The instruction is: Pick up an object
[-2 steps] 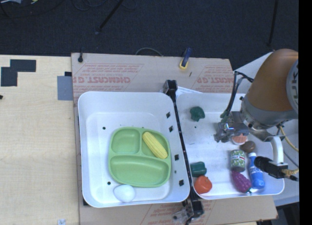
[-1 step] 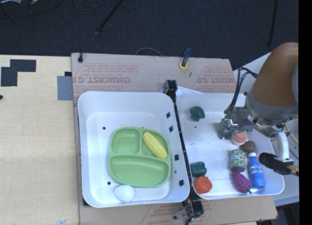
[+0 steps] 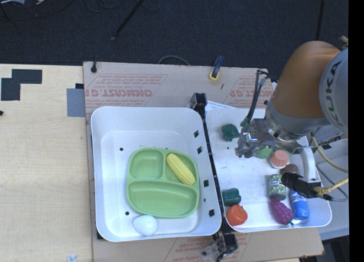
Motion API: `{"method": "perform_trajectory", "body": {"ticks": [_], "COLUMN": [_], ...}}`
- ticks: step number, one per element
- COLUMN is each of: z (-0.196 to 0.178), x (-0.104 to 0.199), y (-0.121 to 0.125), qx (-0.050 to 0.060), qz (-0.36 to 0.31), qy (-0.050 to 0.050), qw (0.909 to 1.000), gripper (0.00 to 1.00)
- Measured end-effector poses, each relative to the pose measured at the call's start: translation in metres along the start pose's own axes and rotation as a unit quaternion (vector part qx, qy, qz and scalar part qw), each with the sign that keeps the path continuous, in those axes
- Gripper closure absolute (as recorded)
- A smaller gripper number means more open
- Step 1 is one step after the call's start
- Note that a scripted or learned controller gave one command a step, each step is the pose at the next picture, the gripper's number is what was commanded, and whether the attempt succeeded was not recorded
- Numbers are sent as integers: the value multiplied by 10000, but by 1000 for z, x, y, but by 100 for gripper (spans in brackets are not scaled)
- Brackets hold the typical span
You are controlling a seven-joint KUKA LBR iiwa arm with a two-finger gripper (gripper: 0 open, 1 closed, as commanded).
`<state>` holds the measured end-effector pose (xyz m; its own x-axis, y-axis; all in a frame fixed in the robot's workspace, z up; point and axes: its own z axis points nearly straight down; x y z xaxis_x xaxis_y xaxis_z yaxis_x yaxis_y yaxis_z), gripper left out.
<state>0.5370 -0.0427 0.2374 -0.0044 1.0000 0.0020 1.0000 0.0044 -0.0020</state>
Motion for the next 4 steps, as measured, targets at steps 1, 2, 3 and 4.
{"method": "perform_trajectory", "body": {"ticks": [1,2,3,4], "z": [14,6,6,19], "x": [57,113,154,144], "y": [6,25,22,32], "qx": [16,-1,7,13], "qz": [-1,-6,8,32], "qy": [2,2,-6,-17], "qw": [10000,10000,10000,10000], "gripper": [100,100,100,100]}}
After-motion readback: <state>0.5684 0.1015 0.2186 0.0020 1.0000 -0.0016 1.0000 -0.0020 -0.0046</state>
